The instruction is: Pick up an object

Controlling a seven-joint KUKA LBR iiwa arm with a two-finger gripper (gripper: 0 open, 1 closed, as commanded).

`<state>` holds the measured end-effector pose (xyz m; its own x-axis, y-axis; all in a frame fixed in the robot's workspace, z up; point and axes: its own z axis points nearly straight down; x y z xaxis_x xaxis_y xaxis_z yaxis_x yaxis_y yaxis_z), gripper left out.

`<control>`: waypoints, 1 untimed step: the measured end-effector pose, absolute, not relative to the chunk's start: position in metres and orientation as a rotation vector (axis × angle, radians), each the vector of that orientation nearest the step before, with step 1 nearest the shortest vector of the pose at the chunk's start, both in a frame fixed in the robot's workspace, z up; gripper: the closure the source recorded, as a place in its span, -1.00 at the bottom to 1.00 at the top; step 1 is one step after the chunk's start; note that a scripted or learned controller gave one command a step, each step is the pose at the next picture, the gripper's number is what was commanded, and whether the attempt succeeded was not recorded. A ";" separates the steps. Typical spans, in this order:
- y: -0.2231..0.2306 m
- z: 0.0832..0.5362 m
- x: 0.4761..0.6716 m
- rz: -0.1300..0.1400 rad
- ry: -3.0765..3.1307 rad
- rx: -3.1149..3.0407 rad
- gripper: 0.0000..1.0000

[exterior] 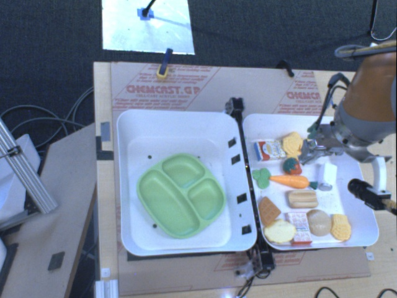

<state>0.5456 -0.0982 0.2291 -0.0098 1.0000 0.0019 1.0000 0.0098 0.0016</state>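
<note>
The right bin [366,225] holds several toy foods. A small white and red carton [268,149] and a yellow cracker [293,144] lie at its far side. A red and green tomato [291,165] sits just below them, with an orange carrot [289,180] and a bread roll [302,198] nearer the front. My gripper [312,149] hangs low over the far part of this bin, just right of the yellow cracker and above the tomato. Nothing can be seen held in it.
The left bin [133,129] bears a green divided plate [180,194]. Also in the right bin are a green leafy piece [262,177], a brown cracker [269,210], a potato [280,231], a beige round [319,222], a yellow waffle [340,226] and a white block [328,172].
</note>
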 end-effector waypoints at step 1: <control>-0.040 0.218 0.537 -0.003 -2.232 -2.209 1.00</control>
